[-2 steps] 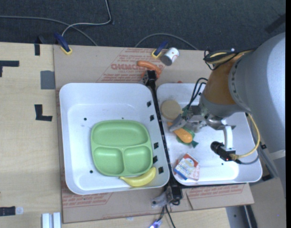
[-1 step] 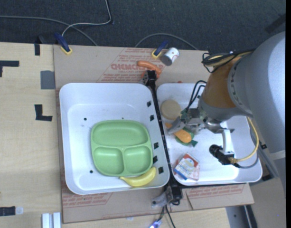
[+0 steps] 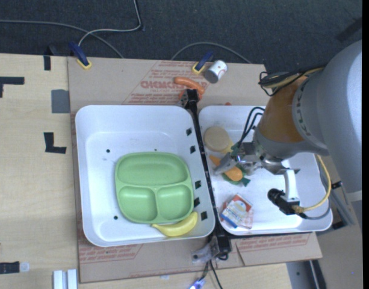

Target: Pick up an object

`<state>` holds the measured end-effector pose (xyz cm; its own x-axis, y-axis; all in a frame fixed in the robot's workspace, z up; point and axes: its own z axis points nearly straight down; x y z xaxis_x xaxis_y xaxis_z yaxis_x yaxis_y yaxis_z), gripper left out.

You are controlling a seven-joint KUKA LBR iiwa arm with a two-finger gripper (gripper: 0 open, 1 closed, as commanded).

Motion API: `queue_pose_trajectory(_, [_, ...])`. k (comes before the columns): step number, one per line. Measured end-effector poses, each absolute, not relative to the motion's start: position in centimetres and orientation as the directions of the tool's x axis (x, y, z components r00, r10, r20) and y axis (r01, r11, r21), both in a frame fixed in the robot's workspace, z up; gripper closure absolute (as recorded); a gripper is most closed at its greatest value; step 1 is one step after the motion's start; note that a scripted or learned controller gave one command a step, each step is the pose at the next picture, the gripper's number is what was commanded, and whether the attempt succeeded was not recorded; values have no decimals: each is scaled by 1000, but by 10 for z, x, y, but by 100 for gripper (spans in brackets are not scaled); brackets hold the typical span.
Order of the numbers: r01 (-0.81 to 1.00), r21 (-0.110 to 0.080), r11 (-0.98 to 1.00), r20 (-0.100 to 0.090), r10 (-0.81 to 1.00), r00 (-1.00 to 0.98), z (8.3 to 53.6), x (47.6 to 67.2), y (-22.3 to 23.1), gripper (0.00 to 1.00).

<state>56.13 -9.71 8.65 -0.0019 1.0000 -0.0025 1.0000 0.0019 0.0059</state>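
We note left shallow white bin (image 3: 94, 131) holding light green three-compartment plastic tray (image 3: 153, 185), yellow banana (image 3: 177, 226) touching tray's lower edge. In right shallow white bin (image 3: 304, 221): tan round lidded container (image 3: 217, 139) near divider, small orange rounded object (image 3: 233, 174) just below it. Claw (image 3: 232, 164) directly over orange object; whether clenched or released, we cannot tell. Red-white printed packet (image 3: 237, 212) lies below, apart from claw.

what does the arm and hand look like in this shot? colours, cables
Bulky grey arm with an orange band above the wrist. Black cables run down to a metallic hand. A yellow cable loops from a white and black fitting.
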Motion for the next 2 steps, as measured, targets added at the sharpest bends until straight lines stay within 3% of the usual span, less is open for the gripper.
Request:
queue_pose_trajectory(1, [1000, 4, 2, -3, 1000, -2, 96, 561, -97, 100])
queue_pose_trajectory(2, [1000, 0, 2, 0, 1000, -2, 185, 590, -32, 100])
